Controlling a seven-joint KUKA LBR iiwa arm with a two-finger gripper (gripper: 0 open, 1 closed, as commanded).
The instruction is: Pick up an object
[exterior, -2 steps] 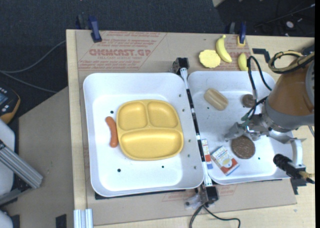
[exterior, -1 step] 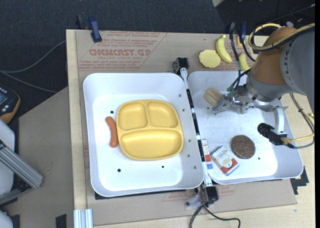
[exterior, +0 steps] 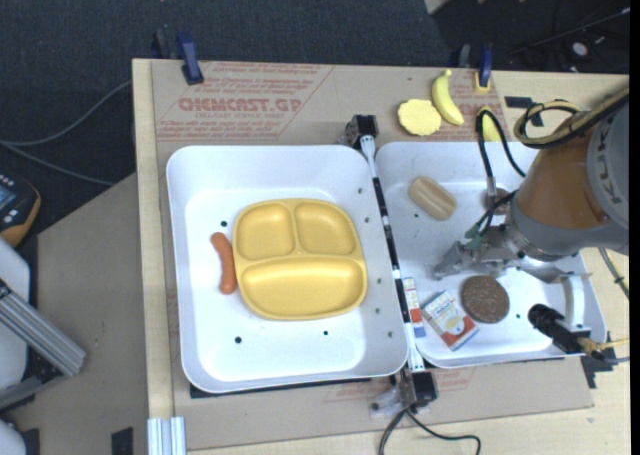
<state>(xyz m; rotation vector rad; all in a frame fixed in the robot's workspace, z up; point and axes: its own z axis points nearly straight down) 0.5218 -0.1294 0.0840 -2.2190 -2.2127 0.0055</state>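
Brown bench [exterior: 150,243], two white bins [exterior: 200,333] side by side under the claw [exterior: 470,253], banana [exterior: 447,100] and yellow piece [exterior: 419,117] beyond it

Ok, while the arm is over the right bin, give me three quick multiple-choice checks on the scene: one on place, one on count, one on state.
1. Where does the hot dog lie?
A. In the left bin, beside the yellow tray
B. In the tray
C. On the bench

2. How many compartments has the tray?
A. Two
B. Three
C. Four

3. How does the banana lie?
A. In the right bin
B. Held by the gripper
C. Outside the bins, on the bench

Key: 1 A, it lies on the white floor by the tray's left edge. 2 B, two small above one wide. 3 C, it rests behind the right bin, next to a yellow disc.
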